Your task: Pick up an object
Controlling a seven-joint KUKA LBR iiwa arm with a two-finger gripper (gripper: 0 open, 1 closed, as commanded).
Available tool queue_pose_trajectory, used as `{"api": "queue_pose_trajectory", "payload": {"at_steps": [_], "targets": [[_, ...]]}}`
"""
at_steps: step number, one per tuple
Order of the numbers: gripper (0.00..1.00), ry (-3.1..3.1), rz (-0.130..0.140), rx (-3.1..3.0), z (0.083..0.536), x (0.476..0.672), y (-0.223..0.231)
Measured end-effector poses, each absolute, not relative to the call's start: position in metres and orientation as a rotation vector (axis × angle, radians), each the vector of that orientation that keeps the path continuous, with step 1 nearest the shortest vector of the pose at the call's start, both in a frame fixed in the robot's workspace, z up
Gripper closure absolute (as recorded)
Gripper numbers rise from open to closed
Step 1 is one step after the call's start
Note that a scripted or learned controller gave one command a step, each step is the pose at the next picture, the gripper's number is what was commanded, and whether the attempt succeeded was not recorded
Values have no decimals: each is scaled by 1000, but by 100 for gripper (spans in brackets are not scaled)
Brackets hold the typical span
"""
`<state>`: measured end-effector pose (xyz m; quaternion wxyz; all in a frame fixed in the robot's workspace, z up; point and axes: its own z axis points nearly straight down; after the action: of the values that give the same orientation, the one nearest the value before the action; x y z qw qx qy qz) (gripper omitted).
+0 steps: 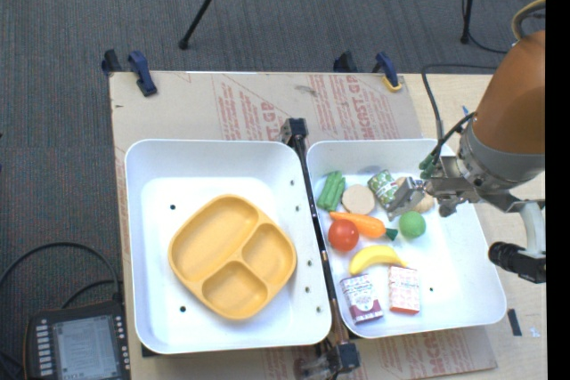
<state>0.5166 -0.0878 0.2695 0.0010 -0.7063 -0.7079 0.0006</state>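
Observation:
The right bin holds several toy foods: a green pepper, a beige round biscuit, a green-and-white packet, an orange carrot, a red tomato, a green lime, a yellow banana and two small cartons. My gripper hangs low over the bin's upper right part, just above the lime and right of the packet. Its two grey fingers stand apart, open, with a small beige thing showing between them. Nothing is lifted.
The left bin bears a yellow divided plate. Blue clamps grip the board's far edge. A black clip sits where the bins meet. A tablet lies at the lower left.

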Motion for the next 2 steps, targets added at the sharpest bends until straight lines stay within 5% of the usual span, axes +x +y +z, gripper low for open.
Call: {"api": "queue_pose_trajectory", "payload": {"at_steps": [1,2], "targets": [[0,-2218,3,-2219,141,559,-114],[0,-2206,15,-2211,90,625,-94]]}}
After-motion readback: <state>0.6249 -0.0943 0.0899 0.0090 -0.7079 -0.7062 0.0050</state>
